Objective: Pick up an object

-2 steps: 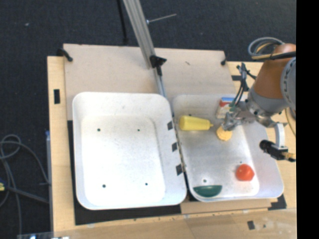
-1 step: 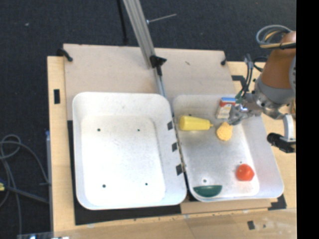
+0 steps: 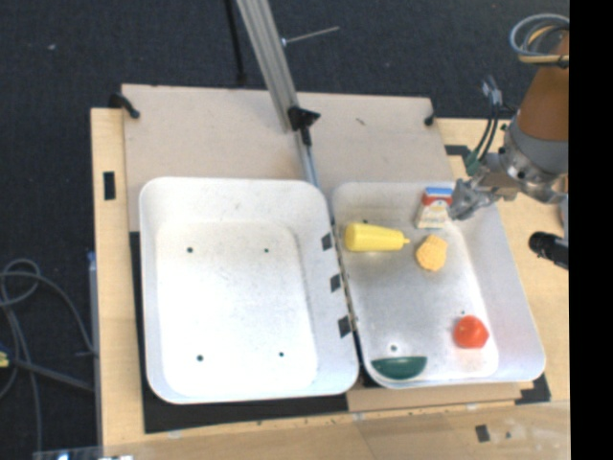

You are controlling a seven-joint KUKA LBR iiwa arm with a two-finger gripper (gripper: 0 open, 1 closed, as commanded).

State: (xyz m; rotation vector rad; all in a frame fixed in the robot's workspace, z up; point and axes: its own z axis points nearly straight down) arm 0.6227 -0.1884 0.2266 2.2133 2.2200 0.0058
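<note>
The right bin (image 3: 508, 286) holds several small objects. A yellow bottle-like piece (image 3: 374, 239) lies on its side near the bin's left wall. Just right of it sits a yellow-orange round lump (image 3: 432, 253). A small box with a red and blue top (image 3: 436, 206) stands at the bin's far edge. A red ball (image 3: 470, 332) rests near the front right, and a dark green bowl-shaped piece (image 3: 399, 365) lies at the front rim. My gripper (image 3: 466, 202) hangs over the far right of this bin, close beside the small box.
The left bin (image 3: 168, 209) lies beside the right one. A slanted metal pole (image 3: 273, 60) rises from behind the bins. The arm's orange band (image 3: 548, 103) is at the right. Cables (image 3: 29, 305) trail on the floor at left.
</note>
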